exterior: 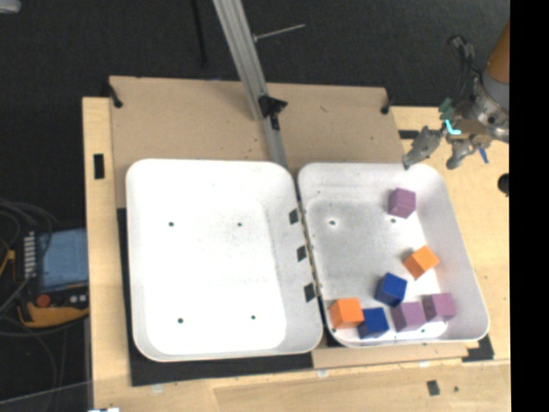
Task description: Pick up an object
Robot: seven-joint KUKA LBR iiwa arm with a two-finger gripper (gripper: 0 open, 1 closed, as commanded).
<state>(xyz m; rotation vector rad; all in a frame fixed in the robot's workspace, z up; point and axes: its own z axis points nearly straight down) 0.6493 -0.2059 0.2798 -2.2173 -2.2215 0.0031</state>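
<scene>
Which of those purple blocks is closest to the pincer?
The lone purple block at the right bin's far end, below the pincer; the other two sit along the near edge.

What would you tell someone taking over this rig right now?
Hand: open, holding nothing, over the far right corner of the right bin.
Blocks, all in the right bin: one purple cube alone near the far side; orange cube mid-right; blue cube; along the near wall an orange cube, blue cube and two purple cubes.
Done: nothing picked.
Left: descend, grasp a block, lift.
</scene>
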